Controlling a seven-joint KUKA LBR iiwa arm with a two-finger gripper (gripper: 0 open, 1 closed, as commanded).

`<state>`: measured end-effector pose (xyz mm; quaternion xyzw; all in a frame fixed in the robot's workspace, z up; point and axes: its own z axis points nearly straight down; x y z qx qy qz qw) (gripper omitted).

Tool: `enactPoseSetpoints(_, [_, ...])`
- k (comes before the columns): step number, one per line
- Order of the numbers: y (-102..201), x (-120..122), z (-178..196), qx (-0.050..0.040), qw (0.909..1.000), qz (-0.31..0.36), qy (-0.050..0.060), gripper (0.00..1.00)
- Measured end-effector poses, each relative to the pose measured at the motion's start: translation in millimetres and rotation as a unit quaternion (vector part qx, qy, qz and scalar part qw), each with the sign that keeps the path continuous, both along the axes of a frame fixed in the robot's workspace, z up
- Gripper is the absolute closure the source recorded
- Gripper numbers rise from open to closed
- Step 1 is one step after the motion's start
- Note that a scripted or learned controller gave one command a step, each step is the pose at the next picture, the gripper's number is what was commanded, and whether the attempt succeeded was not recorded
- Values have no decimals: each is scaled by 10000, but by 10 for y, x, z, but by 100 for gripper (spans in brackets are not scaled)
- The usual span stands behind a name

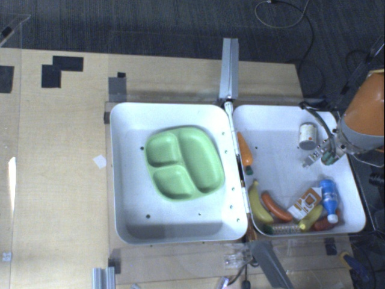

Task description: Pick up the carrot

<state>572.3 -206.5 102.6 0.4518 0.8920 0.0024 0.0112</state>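
The carrot is a short orange piece with a dark green end. It lies in the right bin, tight against its left wall, pointing along that wall. My gripper hangs over the right half of the same bin, well to the right of the carrot and a bit lower in the view. It is open with nothing between its fingers. The arm's orange band rises just above and to the right of it.
A small silver can sits just up-left of the gripper. Along the right bin's front wall lie a banana, a red sausage, a small box and a blue bottle. A green divided plate rests in the left bin.
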Motion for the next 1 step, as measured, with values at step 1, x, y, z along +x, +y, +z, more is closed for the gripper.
enactPoseSetpoints(1, [11, -19, -122, -27, 9761, 2171, 42, 100])
